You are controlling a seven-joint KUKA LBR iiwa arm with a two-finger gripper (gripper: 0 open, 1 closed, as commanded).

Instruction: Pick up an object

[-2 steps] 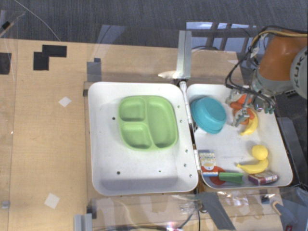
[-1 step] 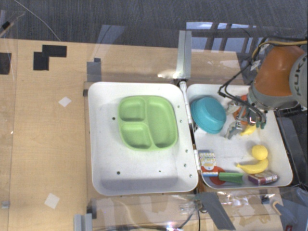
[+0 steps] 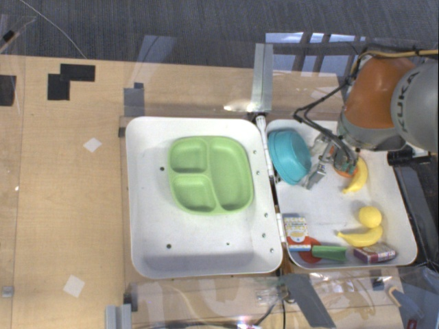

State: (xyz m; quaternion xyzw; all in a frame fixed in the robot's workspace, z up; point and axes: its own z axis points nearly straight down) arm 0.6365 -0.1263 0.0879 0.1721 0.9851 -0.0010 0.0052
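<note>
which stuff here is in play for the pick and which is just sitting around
In play: gripper, low in the right bin beside the blue bowl; banana close by.

Lying about: green divided plate in the left bin, lemon, second banana, green block.

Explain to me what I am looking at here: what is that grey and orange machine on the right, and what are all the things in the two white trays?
That is a robot arm, grey with an orange band, seen by one fixed camera looking down at a slant. The arm reaches in from the right. At its tip is a small two-finger tool for grasping things. It hangs low over the right shallow white bin, beside a tilted round teal plastic bowl; whether it grips anything is hard to tell.

That bin also has a small yellow banana, a yellow lemon, a second banana, a green block, a small printed carton and a purple box.

The left white bin bears a light green plastic plate with three compartments.
</note>
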